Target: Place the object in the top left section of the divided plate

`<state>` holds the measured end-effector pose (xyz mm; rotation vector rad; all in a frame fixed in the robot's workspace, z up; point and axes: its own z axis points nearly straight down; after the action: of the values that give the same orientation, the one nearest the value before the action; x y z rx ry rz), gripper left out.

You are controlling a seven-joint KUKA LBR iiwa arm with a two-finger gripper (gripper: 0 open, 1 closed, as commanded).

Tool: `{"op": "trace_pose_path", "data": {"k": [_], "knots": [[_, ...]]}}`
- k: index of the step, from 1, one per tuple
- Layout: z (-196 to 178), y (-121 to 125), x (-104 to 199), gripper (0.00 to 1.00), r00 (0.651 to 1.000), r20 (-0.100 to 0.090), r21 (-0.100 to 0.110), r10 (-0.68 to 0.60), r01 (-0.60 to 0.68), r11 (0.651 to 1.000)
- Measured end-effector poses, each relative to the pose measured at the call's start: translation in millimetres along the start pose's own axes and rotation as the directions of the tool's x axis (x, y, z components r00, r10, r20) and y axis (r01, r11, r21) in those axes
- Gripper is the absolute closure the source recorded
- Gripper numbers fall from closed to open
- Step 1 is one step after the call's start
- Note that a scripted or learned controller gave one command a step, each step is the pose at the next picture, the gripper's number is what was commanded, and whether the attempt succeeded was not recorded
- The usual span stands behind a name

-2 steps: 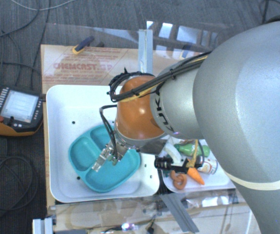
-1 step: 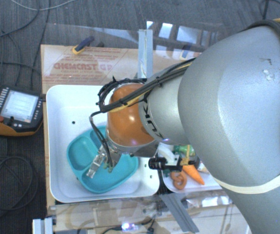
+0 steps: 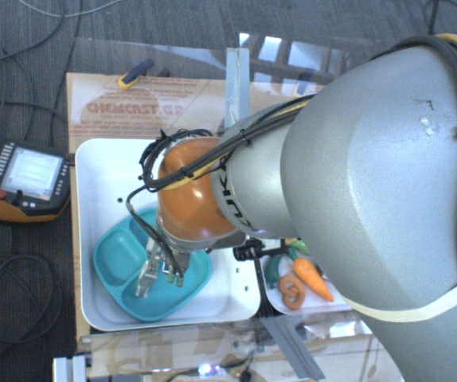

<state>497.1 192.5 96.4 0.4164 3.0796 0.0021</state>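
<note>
A teal divided plate (image 3: pixel 117 261) lies in the front part of the left white bin (image 3: pixel 105 173). My gripper (image 3: pixel 157 277) hangs low over the plate's large front section, just right of the small left section. Its fingers (image 3: pixel 144 282) stand apart, open, and I see nothing between them. The orange wrist band (image 3: pixel 189 189) and the grey arm cover the plate's back right part and most of the right side of the view. No loose object is visible on the plate's bare sections.
In the right bin (image 3: pixel 270 299), at the arm's lower edge, lie an orange carrot (image 3: pixel 311 278), a brown ring-shaped piece (image 3: pixel 292 294) and something green (image 3: pixel 274 270). A handheld pendant (image 3: pixel 23 183) sits on the floor to the left of the bench.
</note>
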Motion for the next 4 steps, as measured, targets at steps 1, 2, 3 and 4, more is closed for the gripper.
{"op": "trace_pose_path", "data": {"k": [1,2,3,4], "knots": [[-1,18,-2,1.0,0.984,0.007,0.014,-0.179,0.179,0.984],[-1,-30,-9,1.0,0.964,0.016,-0.02,-0.266,0.266,0.964],[-2,-59,-18,1.0,0.946,0.023,-0.022,-0.323,0.323,0.946],[5,4,-62,1.0,0.998,-0.043,0.017,-0.048,0.048,0.999]]}}
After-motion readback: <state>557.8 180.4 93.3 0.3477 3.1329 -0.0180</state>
